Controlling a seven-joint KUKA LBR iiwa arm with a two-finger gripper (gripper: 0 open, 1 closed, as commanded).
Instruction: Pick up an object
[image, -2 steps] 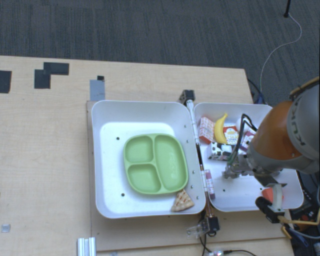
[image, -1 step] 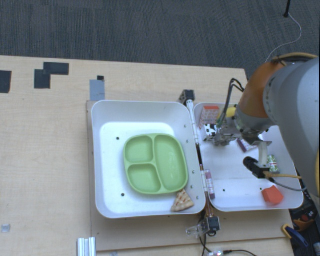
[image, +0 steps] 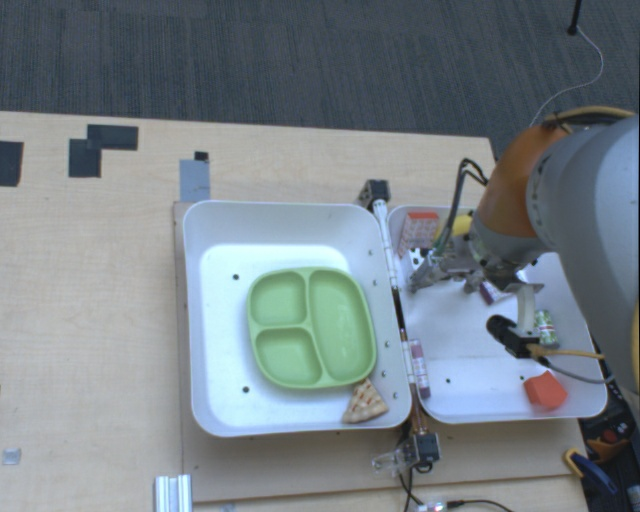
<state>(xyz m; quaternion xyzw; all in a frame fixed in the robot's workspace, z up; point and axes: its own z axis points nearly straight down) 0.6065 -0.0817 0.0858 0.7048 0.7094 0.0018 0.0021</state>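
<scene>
My gripper (image: 424, 276) hangs low over the far left part of the right bin (image: 470, 385), close to the wall between the two bins. A red-orange block (image: 545, 391) lies in that bin's near right corner. An orange and white packet (image: 420, 229) sits in its far left corner, just beyond the gripper. A small purple piece (image: 487, 291) peeks out from under the wrist. In the left bin (image: 215, 300) a green divided plate (image: 311, 328) lies flat, with a toy pizza slice (image: 366, 402) at its near right edge. I see nothing held in the gripper.
The grey arm with its orange band (image: 510, 190) covers the right bin's far right part. Black tape patches (image: 100, 148) mark the bench at the far left. A small metal bracket (image: 196, 178) stands behind the left bin.
</scene>
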